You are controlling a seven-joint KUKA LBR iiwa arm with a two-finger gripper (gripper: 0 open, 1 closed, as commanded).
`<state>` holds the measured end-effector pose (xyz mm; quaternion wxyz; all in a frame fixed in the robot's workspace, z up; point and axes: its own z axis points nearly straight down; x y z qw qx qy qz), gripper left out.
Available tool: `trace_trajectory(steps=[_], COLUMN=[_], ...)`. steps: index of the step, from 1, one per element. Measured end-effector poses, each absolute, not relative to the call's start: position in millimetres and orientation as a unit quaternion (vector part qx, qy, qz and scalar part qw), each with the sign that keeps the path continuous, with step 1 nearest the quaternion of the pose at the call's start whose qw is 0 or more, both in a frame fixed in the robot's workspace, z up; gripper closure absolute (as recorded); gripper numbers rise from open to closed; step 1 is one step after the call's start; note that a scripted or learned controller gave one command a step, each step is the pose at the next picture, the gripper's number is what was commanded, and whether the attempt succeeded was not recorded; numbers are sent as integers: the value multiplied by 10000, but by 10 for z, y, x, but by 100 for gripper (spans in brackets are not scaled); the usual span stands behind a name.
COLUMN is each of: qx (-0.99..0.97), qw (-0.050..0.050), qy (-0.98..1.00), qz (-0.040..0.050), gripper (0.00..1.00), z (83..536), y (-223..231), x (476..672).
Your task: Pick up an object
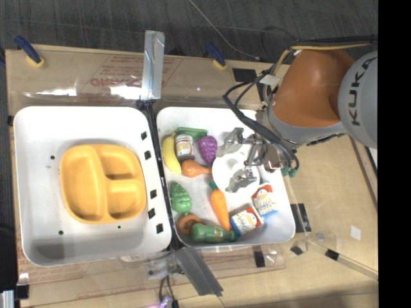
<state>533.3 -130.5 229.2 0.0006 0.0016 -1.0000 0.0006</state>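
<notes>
Two bins: yellow tray [103, 182] left, toys right under open, empty hand [237, 159].

A brown, cardboard-like counter [334, 223] carries two shallow white bins set side by side, their inner walls touching. The left bin [38, 127] sits to the left of a silver tape strip [153, 63] stuck upright across the counter's far edge; the right bin [282, 226] sits to that strip's right. Two blue clamps [29, 50] grip the far edge, one well left of the strip, the other [215, 53] just right of it. Black tape tabs [302, 217] mark the counter near the right bin's corner.
</notes>
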Motion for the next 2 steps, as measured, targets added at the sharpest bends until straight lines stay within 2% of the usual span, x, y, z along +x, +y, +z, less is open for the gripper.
trace_trajectory(steps=[1,2], qx=[-286,-378], qw=[37,-189], qy=[-9996,-9991], qz=[-12,44], gripper=[0,0], z=[1007,991], y=[-1513,-1280], x=[5100,4876])
